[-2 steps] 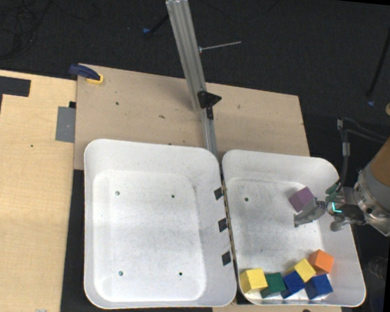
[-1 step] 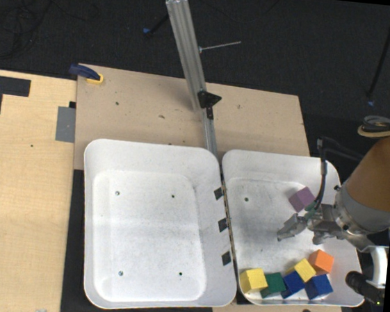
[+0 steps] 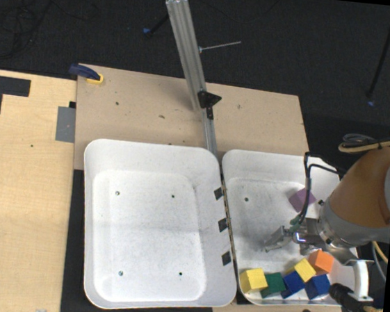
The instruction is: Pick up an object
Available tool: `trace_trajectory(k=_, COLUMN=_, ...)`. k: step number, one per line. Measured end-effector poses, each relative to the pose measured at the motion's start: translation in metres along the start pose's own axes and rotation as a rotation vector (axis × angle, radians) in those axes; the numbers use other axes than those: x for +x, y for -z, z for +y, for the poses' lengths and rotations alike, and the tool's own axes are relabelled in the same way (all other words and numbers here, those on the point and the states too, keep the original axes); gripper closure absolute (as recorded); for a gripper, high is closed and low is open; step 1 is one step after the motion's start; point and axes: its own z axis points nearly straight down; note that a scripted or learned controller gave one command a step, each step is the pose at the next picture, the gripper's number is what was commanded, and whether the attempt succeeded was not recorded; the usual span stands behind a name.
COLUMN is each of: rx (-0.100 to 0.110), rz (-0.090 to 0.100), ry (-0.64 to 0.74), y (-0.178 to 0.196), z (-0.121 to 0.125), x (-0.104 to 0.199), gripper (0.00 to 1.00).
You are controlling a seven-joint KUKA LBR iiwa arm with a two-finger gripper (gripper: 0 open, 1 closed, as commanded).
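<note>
Grey gripper [image 3: 278, 239] low over the right bin [image 3: 261, 187], nothing seen between its fingers; how far open, cannot tell. Coloured blocks [image 3: 291, 278] clustered at the bin's 5 o'clock corner, purple piece [image 3: 303, 197] toward 2 o'clock.

Two bins sit side by side on the surface [image 3: 152, 105]: the left bin [image 3: 152, 224] and the right bin [image 3: 260, 194]. The jaws hang over the right bin's middle. Just right of and in front of the jaws, blocks [image 3: 293, 278] cluster along the bin's near edge, touching one another. Behind and right of the jaws, a small piece [image 3: 303, 197] lies apart. A slanted rail [image 3: 189, 53] rises well behind the jaws, beyond the bins.
</note>
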Motion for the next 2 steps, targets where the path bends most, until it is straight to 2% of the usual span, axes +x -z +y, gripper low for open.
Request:
trace_trajectory(k=1, rx=-0.007, rz=-0.002, ry=-0.001, y=-0.044, z=0.001, x=0.000, gripper=0.00)
trace_trajectory(k=2, rx=-0.006, rz=0.000, ry=-0.008, y=-0.033, z=0.000, x=-0.001, gripper=1.00)
